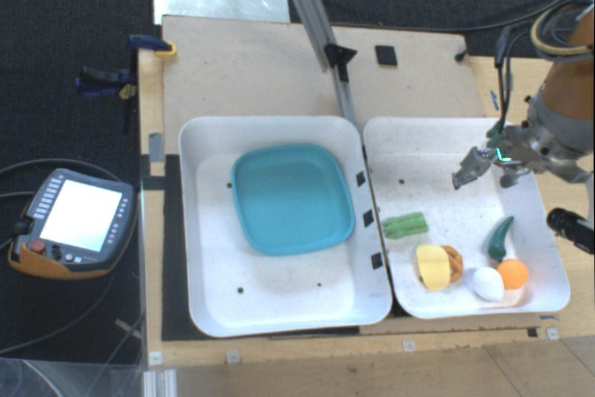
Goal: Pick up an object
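Over the right white plastic bin (409, 144), your two-finger gripper (490, 170) hangs with fingers apart, empty, and the dark green curved pepper-like object (499, 238) lying below may roll or slip aside if the pinch lands off-centre.
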